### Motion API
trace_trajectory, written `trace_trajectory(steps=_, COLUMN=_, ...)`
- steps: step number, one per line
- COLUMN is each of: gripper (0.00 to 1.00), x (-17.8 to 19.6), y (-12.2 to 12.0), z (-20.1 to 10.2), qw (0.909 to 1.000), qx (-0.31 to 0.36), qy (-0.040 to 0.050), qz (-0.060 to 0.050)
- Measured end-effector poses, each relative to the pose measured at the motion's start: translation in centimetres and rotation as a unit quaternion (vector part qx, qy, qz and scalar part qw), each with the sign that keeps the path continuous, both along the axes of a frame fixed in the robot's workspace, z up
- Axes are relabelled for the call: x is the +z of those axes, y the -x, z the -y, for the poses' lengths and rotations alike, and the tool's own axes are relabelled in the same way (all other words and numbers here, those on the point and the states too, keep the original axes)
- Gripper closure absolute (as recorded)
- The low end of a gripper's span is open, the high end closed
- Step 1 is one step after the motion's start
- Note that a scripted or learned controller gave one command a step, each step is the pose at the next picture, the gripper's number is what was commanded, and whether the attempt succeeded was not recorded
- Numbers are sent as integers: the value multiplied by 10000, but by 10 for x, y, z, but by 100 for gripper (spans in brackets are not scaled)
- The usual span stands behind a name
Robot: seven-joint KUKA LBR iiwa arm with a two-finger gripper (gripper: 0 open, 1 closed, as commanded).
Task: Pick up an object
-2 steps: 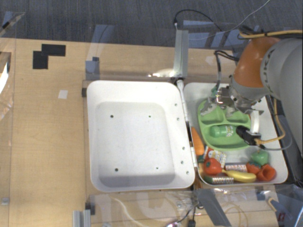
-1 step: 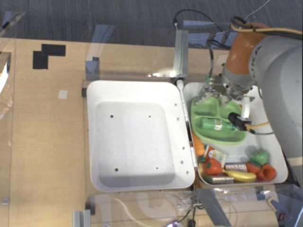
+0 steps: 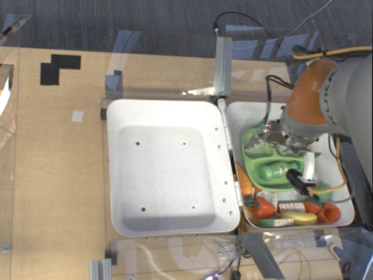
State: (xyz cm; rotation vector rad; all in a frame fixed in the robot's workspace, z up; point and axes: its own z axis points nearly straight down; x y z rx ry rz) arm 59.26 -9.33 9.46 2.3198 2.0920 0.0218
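Camera view showed nothing lifted yet: the gripper [image 3: 284,137] was lowered over the green tray [image 3: 274,171], jaw state indiscernible.

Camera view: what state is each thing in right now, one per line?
Gripper: low over the green tray, fingers hidden.
Green tray: flat in the right bin, a green piece lying in it.
Right bin: small items piled along its near edge.
Left bin: upright beside the right bin.
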Motion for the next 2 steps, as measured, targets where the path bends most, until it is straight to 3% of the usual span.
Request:
trace_trajectory(steps=1, gripper=0, x=22, y=9, z=14, qw=9994, qx=-334, qy=-24, qz=-87)
trace_trajectory(steps=2, gripper=0, x=-2, y=-63, z=8, qw=9999, qx=-140, qy=-12, qz=-28)
